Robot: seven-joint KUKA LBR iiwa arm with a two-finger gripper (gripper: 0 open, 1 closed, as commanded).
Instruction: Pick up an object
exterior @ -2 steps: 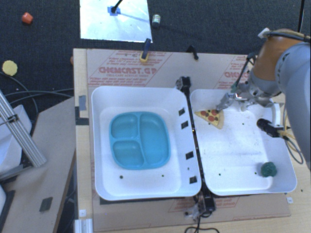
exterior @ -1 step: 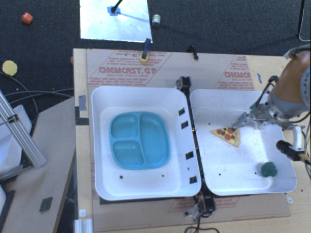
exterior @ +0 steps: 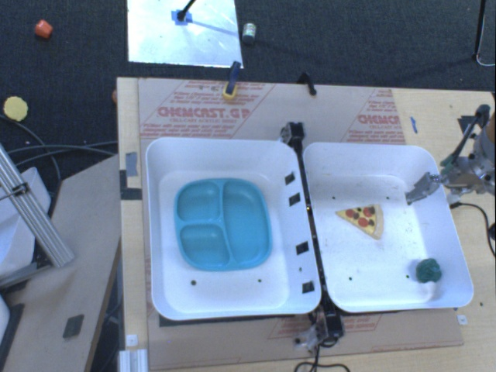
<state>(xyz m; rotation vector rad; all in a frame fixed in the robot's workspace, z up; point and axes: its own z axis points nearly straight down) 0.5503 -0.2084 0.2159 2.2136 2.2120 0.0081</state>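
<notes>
You see two white bins side by side on the bench. Left bin [exterior: 163, 208]: a blue divided plate [exterior: 223, 223], three compartments, lies flat near the middle. Right bin [exterior: 387, 165]: a pizza slice [exterior: 362, 218] lies flat about mid-bin, tip pointing left, crust to the right. A dark green ball [exterior: 428, 270] sits in the near right corner of that bin, well apart from the slice.

A black strip with dark clips runs along the seam [exterior: 302, 208] between the bins, far to near.

The gripper [exterior: 422, 187] comes in from the right edge, over the far right part of the right bin, just inside its right wall. Its grey tip points left and slightly toward the near side. It is right of the slice and apart from it; the ball is nearer to you than the gripper, also apart. Nothing shows between the fingers. You cannot tell from this angle how the jaws stand, wide or narrow.

The bins rest on a brown sheet [exterior: 201, 111] with red lettering. Beyond it, on the dark floor: a shiny square plate [exterior: 182, 22], an orange block [exterior: 43, 29] far left, a yellow ball [exterior: 15, 108] at the left edge.
</notes>
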